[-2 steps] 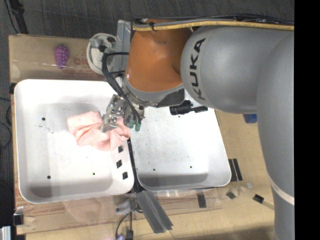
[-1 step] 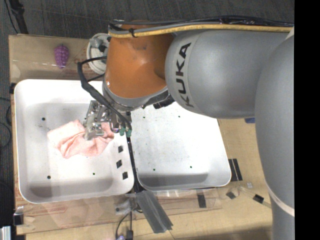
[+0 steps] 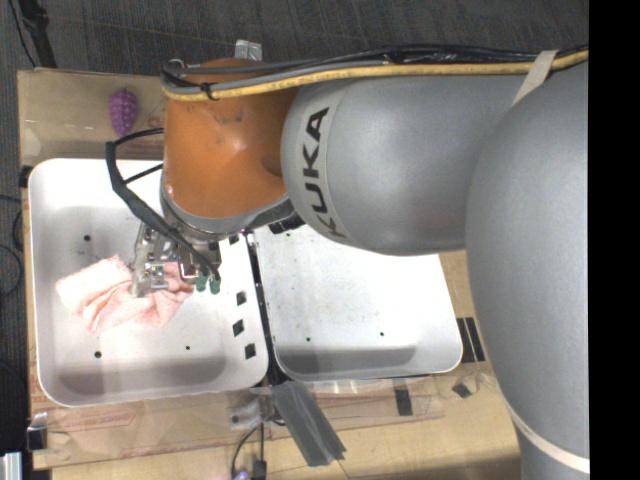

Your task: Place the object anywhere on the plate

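A crumpled pink cloth [image 3: 110,296] lies in the left white bin [image 3: 60,368], towards its middle left. My gripper [image 3: 170,270] hangs over the cloth's right end, low in the bin and touching or nearly touching the fabric. The arm's orange band [image 3: 215,148] and grey body [image 3: 420,148] cover the back of both bins. Whether the cloth is gripped is hidden by the gripper's own body.
A small purple bunch of grapes [image 3: 123,111] rests on the bench behind the left bin. The right white bin [image 3: 360,353] lies beside it, partly under the arm. A black cable [image 3: 125,183] loops off the wrist over the left bin. A grey bracket [image 3: 305,423] sits at the front edge.
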`<state>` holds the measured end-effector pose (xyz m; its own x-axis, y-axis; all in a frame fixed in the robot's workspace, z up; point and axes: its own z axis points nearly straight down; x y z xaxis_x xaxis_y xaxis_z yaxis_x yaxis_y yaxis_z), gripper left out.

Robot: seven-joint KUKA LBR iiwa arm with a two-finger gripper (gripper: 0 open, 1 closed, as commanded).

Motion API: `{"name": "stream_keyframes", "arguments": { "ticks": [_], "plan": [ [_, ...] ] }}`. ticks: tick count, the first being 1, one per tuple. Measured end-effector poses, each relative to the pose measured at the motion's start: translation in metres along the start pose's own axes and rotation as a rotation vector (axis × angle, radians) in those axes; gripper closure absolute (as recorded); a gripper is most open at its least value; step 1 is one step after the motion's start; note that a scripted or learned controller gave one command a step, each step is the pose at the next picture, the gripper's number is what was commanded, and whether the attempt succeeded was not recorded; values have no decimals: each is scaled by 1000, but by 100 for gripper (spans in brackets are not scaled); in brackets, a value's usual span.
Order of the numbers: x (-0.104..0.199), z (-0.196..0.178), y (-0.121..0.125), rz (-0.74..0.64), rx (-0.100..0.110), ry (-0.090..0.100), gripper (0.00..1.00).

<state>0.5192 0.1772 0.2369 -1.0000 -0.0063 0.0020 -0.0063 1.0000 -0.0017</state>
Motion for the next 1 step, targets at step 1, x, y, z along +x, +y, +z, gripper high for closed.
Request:
{"name": "stream_keyframes", "arguments": {
  "ticks": [1],
  "plan": [
    [0,0,0,1,0,-1,0]
  ]
}}
